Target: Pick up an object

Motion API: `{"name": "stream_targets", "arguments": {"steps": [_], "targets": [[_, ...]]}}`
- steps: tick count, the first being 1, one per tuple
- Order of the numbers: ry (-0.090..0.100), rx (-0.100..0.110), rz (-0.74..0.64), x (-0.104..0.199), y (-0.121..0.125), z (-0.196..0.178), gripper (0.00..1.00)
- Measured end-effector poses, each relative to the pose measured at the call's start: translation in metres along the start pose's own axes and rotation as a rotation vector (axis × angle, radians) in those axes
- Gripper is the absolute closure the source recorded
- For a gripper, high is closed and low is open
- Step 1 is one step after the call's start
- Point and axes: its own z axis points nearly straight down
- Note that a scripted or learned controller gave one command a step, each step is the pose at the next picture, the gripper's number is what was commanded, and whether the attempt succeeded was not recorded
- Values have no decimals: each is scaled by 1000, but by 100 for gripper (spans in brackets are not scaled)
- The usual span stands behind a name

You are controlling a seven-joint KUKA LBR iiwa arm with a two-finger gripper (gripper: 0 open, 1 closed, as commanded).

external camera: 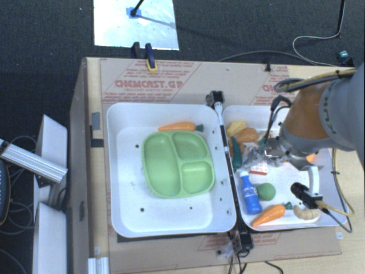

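Here, blue bottle (249, 192) lengthwise, cap up-left.

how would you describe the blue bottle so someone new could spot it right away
Look in the right bin, along its left wall beside the divider between the two bins. The blue bottle lies there, white cap pointing away from the front edge, with a green ball to its right. It is the only blue thing there.
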Motion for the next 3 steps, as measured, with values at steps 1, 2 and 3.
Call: {"name": "stream_targets", "arguments": {"steps": [1,2,3], "targets": [[0,-1,0,18,62,0,0],[3,34,-3,16,100,1,0],[-1,1,2,17,55,0,0]]}}
